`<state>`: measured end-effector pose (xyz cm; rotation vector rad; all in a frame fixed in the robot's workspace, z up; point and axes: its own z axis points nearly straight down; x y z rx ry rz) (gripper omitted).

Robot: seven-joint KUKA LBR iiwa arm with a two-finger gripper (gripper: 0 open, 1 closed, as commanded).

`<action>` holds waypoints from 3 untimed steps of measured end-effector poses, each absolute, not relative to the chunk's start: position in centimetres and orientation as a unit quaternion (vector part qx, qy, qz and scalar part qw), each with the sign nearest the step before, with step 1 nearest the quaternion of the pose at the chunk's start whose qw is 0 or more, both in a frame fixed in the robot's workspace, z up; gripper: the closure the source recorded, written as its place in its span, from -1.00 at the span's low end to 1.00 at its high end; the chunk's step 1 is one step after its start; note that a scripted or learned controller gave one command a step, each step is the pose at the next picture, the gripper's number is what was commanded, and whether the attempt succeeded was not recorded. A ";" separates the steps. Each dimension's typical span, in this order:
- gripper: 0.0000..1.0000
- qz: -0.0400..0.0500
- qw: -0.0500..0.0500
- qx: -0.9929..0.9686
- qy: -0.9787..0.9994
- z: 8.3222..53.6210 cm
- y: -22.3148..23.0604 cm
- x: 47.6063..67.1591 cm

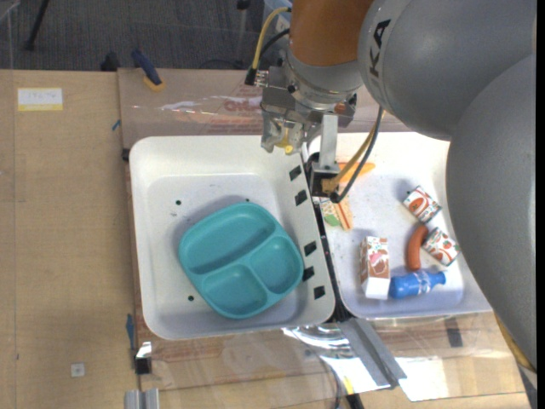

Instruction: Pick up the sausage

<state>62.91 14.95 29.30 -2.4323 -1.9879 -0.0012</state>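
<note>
Reaching in from the right, the grey arm (451, 66) is looming over the bench, its orange band sitting just above the wrist. Beneath it the two white bins are lying side by side: the left bin (162, 203) is carrying a teal divided plate (241, 262), and the right bin (387, 190) is carrying the small items. The gripper (298, 143) is hanging over the far end of the wall between the bins, well apart from its target; I cannot tell whether it is standing wide or narrow, and it is holding nothing that I can see. A carton (375, 264) and a blue bottle (417, 284) are lying near the right bin's front. The sausage (415, 245) is lying just above the bottle, slanted, between two red-and-white packets (421, 203), the lower packet (440, 246) sitting right against it. It is probably light, somewhat soft and smooth-skinned, so it is likely to roll or slip. Closing across its middle, square to its length, looks best, entering on the side away from the crowding packet.
</note>
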 end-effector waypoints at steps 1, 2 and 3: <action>1.00 -0.001 -0.002 -0.695 -0.719 43.7 6.9 64.0; 1.00 -0.001 -0.002 -0.468 -0.884 43.7 -2.5 64.4; 1.00 0.000 -0.006 -0.256 -0.967 43.8 -14.3 65.6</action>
